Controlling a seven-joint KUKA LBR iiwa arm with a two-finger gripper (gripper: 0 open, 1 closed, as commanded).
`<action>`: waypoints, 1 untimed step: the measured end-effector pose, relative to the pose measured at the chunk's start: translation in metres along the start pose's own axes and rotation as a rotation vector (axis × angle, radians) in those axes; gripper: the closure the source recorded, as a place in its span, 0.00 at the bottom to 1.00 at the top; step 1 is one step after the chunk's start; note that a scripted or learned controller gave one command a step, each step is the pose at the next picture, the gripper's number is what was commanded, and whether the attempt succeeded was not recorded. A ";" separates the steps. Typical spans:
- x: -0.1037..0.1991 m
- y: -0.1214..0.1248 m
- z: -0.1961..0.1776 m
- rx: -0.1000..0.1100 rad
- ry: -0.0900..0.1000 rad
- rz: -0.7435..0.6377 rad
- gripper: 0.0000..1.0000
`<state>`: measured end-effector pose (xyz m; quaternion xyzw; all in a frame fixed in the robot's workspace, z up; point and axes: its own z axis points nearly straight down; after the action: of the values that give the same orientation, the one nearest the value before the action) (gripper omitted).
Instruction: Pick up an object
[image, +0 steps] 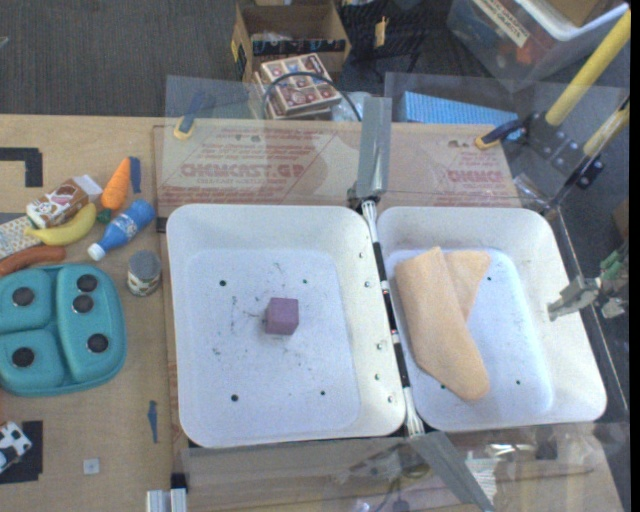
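Seen from above, a wooden bench (120, 420) carries two shallow white bins side by side. Inside the right bin (575, 400), a large peach-orange cloth (440, 330) lies folded and limp, running from the upper middle of the bin down toward its lower centre, its surface soft and creased. The left bin (200, 250) holds a small purple cube (281, 316), matte and blocky, resting near the bin's centre on a floor flecked with dark specks. At the far right edge of the right bin, the tool (580, 298) hangs over the rim, well apart from the cloth; whether it is apart or together cannot be told. Left of the bins sit a teal sectioned tray (60, 330), a toy banana (62, 230), a small blue-and-white bottle (122, 228) and a small can (144, 272).
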<state>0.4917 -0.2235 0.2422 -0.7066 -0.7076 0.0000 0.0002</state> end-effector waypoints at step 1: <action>0.088 0.072 0.092 0.001 0.000 0.005 0.00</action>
<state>0.5640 -0.1355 0.1504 -0.7083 -0.7059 0.0003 0.0005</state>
